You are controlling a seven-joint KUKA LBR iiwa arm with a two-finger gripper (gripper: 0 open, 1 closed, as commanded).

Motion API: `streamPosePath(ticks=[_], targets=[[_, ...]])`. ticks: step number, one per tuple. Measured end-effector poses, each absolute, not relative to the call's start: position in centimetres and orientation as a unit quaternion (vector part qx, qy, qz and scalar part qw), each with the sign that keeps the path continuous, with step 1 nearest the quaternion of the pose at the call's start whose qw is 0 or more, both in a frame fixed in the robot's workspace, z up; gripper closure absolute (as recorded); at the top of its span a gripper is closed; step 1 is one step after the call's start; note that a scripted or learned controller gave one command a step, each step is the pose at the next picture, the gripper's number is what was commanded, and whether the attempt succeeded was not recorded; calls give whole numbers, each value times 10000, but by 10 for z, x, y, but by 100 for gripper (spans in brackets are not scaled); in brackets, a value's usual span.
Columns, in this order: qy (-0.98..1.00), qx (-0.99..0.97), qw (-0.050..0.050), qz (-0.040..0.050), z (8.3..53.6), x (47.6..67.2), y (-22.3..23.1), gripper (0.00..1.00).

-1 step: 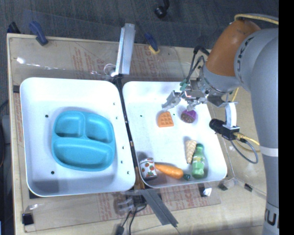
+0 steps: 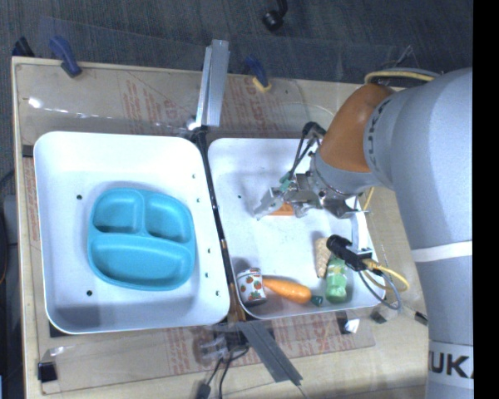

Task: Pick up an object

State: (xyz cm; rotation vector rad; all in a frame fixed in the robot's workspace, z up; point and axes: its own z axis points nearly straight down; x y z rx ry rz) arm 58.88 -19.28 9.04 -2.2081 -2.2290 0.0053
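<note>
Camera view: gripper low over the middle of the right bin, fingers pointing toward the divider, whether spread or closed impossible to tell at this size. Just beside the fingertips, a small orange piece, partly hidden under the gripper body; contact not clear, nothing visibly between the fingers.

Further out, along the near wall of the same bin: a carrot lying flat, a small patterned cup touching its blunt end, a green toy and a pale corn-like piece near the right corner, half under a black cable fitting. Behind the wrist, the orange band and grey arm coming in from the right. In the left bin, a blue divided plate, well apart from the gripper.

Likely target: the orange piece under the fingertips. Probably light, rigid plastic, smooth enough to slide on the white bin floor if nudged from one side. Best taken across its narrow width, fingers straddling it and pressed down close to the floor before closing. As an alternative, the carrot: light, hard, tapered, apt to squirt out if pinched near the tip; better seized across the thick middle, clear of the cup. Cup and green toy crowded against the wall, little room for a finger there.
</note>
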Motion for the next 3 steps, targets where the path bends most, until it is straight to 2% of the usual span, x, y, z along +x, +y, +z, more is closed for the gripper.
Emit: streamPosePath(ticks=[1, 2, 3], targets=[[-7117, -7024, 22, 18, 101, 590, -192, 100], [-7117, -7025, 21, 19, 101, 590, -192, 0], [-7110, -7032, 8, 2, 92, 630, -208, 0]])
